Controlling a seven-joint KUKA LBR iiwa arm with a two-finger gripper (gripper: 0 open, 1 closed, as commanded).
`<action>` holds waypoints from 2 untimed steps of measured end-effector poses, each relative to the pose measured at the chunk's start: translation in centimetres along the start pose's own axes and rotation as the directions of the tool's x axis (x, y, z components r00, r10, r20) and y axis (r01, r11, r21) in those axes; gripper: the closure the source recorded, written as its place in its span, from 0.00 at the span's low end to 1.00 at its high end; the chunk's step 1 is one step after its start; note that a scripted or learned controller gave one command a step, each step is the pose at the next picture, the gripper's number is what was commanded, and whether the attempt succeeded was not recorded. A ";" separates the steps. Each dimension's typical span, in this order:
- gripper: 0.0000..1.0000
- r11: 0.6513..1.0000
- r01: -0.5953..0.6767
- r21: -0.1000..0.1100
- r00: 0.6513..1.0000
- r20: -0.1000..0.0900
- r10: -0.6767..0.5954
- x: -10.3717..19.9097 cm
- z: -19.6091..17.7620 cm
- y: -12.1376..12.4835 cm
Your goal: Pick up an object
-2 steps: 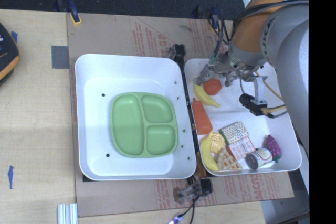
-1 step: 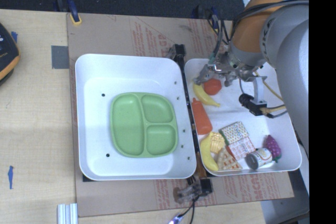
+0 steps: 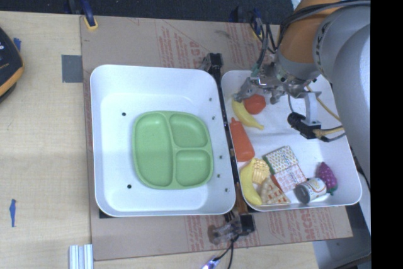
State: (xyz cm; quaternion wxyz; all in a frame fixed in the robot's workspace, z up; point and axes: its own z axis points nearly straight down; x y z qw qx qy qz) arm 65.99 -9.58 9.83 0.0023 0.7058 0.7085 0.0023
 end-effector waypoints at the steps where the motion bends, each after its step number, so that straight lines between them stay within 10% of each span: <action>1: 0.00 1.000 0.002 0.000 1.000 -0.001 -0.002 0.2 0.0 0.0; 2: 0.00 1.000 0.002 0.000 1.000 -0.001 -0.002 0.2 0.0 0.0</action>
